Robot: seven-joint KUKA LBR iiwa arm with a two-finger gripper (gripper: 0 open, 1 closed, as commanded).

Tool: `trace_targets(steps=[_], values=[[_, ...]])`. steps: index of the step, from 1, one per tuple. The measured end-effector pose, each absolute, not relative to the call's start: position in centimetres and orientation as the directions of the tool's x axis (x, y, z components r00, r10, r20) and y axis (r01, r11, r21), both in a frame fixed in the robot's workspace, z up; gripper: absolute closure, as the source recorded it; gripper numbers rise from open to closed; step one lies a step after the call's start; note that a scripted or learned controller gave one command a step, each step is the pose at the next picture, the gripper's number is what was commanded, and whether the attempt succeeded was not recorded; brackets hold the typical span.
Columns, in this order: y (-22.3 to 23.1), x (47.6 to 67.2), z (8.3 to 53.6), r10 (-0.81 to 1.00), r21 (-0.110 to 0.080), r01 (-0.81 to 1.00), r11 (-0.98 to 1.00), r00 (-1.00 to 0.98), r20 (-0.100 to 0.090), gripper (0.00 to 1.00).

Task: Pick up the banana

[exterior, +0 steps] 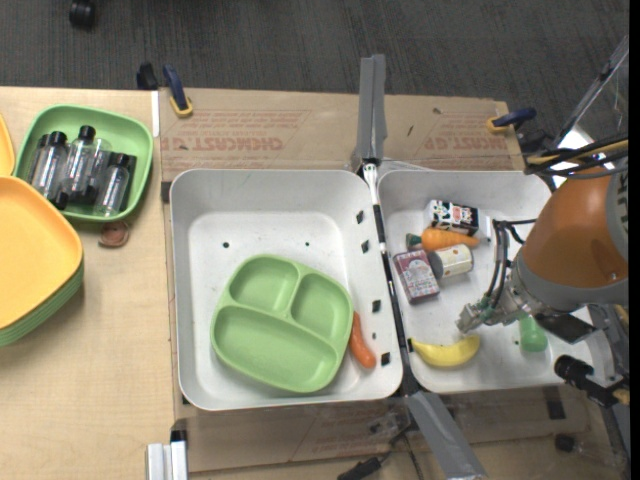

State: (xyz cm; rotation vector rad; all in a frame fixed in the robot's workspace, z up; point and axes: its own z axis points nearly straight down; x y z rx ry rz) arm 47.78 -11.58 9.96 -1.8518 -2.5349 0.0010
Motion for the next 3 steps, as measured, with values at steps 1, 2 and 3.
trace_targets(steps=[1,2,3], values=[[-16.8,51.1,9.1,0.940,-0.001,0.940,0.341,-0.341,0.000,1.00],[-17.7,50.4,9.1,0.933,-0.001,0.933,0.361,-0.361,0.001,1.00],[-20.6,53.7,9.2,0.921,0.001,0.921,0.390,-0.390,-0.001,1.00]])
